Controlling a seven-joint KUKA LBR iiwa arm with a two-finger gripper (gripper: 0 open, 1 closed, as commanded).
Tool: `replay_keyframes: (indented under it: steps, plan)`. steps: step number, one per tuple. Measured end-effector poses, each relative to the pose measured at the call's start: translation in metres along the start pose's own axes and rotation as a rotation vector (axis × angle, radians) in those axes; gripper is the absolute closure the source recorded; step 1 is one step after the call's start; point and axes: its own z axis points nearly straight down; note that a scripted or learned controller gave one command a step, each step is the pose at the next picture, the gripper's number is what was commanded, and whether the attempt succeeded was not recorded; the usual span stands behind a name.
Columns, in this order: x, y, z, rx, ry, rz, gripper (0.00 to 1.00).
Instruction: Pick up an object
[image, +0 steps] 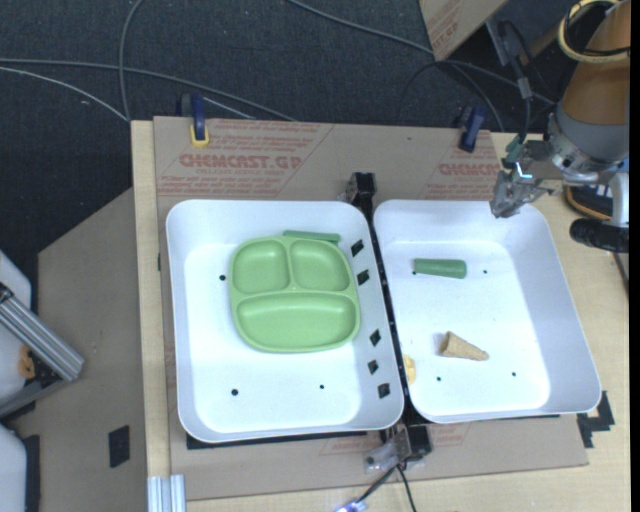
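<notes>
**Pincer at the right bin's far corner, green stick ahead and toward the bin's middle**

Two shallow white bins sit side by side on a table. The left bin (200, 390) holds a green divided tray (294, 295) and a thin green strip (312, 236) touching the tray's far edge. The right bin (560, 330) holds two loose things: a short green stick (439, 267) in its far half and a tan cone (462, 347) nearer the camera.

The arm enters from the right. Its pincer (507, 203) hangs over the right bin's far right corner, close to the rim, holding nothing. Whether its fingers stand wide or narrow cannot be told at this size.

The stick is the nearer target. It lies to the left of the pincer in this view and a little closer to the camera, well apart from it. Its long axis runs left to right, roughly parallel to the bin's far wall, so a grasp would likely need the fingers closing across that axis. The cone lies farther off, its point aimed away toward the left.
</notes>
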Motion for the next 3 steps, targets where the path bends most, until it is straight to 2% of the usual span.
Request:
replay_keyframes:
  steps: [2, 3]
  plan:
    - [0.103, 0.003, -0.013, 0.003, 0.001, 0.001, 1.0]
    - [0.154, -0.011, -0.003, 0.006, 0.002, 0.001, 1.0]
